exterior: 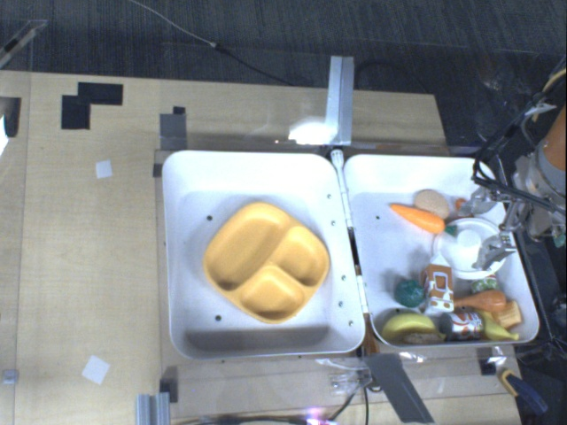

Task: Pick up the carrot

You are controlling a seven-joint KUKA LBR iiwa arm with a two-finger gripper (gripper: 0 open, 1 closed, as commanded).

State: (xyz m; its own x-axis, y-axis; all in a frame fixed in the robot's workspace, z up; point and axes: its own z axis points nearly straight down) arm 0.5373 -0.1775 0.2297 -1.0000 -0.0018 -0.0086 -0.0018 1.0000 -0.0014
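Note:
The orange carrot (pixel 416 217) lies in the right bin (pixel 372 193), near its upper middle, pointing left. A beige rounded item (pixel 432 201) touches its upper right end. My gripper (pixel 489 227) hangs at the bin's right side, a short way right of the carrot and over the right rim of a white bowl (pixel 467 248). Its two metal fingers (pixel 479 199) stand apart, so it is open, and nothing is held between them.
Below the bowl the right bin holds a small carton (pixel 438 285), a dark green item (pixel 409 292), a banana (pixel 411 326), an orange item (pixel 483 302) and a small bottle (pixel 462 328). A yellow divided plate (pixel 266 260) sits in the left bin (pixel 186 193).

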